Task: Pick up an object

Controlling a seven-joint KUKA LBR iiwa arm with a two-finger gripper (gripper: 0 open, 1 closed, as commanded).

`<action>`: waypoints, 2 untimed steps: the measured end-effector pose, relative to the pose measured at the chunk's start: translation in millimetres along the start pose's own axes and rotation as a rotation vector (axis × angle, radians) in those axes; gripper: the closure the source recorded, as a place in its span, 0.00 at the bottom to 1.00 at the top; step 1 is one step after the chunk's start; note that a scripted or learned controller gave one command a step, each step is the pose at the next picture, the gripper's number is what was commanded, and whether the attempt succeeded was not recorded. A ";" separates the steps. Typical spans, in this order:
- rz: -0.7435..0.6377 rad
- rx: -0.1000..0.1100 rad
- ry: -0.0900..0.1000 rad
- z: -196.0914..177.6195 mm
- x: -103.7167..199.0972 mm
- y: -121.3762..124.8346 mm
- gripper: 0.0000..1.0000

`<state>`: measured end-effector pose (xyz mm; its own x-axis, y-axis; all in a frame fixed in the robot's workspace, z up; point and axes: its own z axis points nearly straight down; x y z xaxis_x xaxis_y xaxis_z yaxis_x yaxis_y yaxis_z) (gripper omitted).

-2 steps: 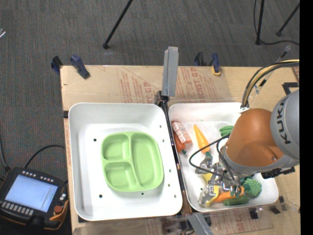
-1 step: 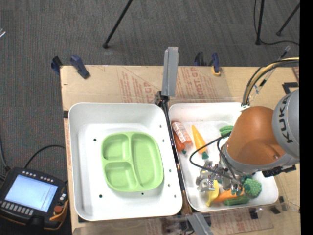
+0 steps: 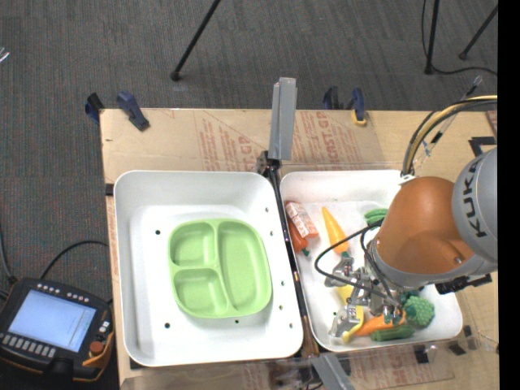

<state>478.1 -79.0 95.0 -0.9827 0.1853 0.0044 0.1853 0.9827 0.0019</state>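
Cardboard-topped bench [image 3: 203,136], grey carpet [image 3: 97,39], tripod legs [image 3: 199,31]

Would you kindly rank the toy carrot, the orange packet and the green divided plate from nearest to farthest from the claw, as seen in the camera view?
1. The toy carrot, in the right bin just right of the claw.
2. The orange packet, at the right bin's upper left.
3. The green divided plate, in the left bin.
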 end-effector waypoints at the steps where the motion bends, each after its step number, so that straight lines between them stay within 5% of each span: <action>1: -0.005 -0.001 0.000 -8.9 -0.2 0.8 1.00; 2: 0.055 -0.001 -0.011 -94.8 -30.1 52.5 1.00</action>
<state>517.8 -33.3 189.8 -0.9710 0.2390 -0.0063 0.2389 0.9710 0.0029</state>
